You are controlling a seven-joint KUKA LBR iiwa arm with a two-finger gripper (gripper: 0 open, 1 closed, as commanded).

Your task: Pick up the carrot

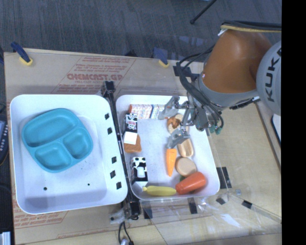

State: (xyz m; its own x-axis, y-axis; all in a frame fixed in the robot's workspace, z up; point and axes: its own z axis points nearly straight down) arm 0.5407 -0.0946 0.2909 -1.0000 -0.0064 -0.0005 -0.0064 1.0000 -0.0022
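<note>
Claw [176, 125] spread open, empty, above carrot [170, 161]
Bread roll [185, 148] at the carrot's 2 o'clock could be pinched instead.

We see dark grey carpet-like floor [95, 21] across the top of the frame, w/ a thin dark rod or stand leg [204, 12] slanting at top centre-right. Below it sits the bench: a brown cardboard sheet [71, 76] w/ red print covers its top, pinned by a blue-and-yellow clamp [21, 53] at upper left and another clamp [161, 61] at top centre. Pale wood bench surface [248, 162] shows at right and along the bottom edge. Light is even, no hard shadows.
</note>
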